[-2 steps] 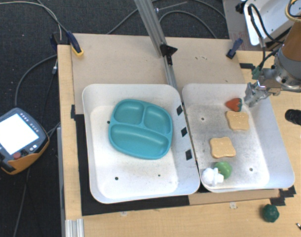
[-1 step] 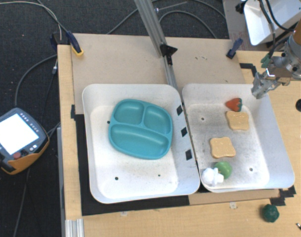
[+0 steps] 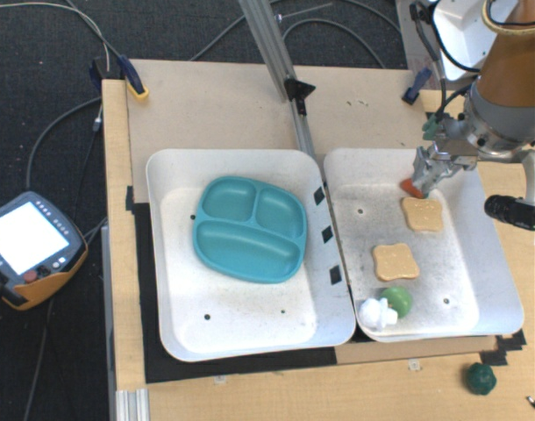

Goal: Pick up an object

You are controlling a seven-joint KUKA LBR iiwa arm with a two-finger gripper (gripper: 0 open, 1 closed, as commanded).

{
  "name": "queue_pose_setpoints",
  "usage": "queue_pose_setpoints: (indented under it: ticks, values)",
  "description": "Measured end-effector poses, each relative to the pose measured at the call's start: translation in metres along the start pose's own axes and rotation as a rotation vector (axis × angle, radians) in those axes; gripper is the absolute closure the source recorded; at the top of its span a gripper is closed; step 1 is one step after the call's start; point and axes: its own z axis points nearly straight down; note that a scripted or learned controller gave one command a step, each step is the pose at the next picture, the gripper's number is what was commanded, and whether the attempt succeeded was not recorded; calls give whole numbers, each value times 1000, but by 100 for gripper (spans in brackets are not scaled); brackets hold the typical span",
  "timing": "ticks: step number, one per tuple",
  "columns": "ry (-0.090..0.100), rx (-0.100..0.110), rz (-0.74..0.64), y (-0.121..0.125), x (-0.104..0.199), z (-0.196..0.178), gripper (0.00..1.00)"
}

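**Tool low over a small red object in the right bin**

The tool was at the back part of the right bin, with its tip just above or touching a small red object. The metal parts covered this place, so how far the tool was open could not be told, and nothing was seen between its parts. The red object lay just behind a tan cracker. A second tan cracker lay nearer the front, and a white and green toy rested in the front corner.

The main risk was probably a closing on nothing, because the red object was small and flat-looking and could slip sideways. The tool could also push the near cracker, since the two things were almost touching. The red object was not far from the back wall of the bin, so a low sideways move there could hit the rim.

There was open floor in the middle of the right bin. The left bin carried a teal divided plate with bare room around it. A green ball lay on the bench, outside the bins.
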Motion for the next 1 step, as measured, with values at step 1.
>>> queue_pose_setpoints:
  ticks: [1]
  values:
    - [0, 1, 0, -19, 47, 20, 100]
